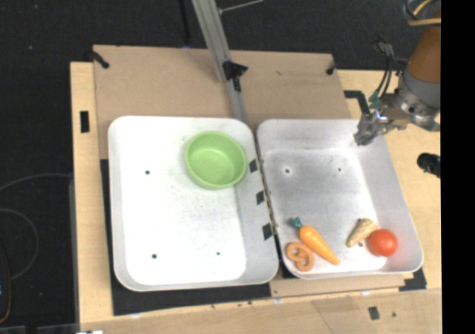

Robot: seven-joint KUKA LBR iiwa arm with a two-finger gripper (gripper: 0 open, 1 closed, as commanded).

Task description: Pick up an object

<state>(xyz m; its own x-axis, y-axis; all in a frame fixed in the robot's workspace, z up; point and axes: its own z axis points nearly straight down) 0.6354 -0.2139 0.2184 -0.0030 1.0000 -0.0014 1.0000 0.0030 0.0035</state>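
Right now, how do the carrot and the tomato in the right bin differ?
The carrot is long, tapered and orange with a green top, lying slantwise; the tomato is round and red. The carrot lies beside a pretzel, the tomato beside a beige wedge. Both sit along the right bin's near edge.

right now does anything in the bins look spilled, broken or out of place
Nothing stands out. The green bowl sits upright in the left bin; the carrot, pretzel, tomato and wedge lie intact in the right bin.

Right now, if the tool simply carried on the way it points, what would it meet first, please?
The tool points down over the right bin's far right corner, so it would probably meet bare bin floor or rim first. Depth is unclear; the tomato and carrot lie well away.
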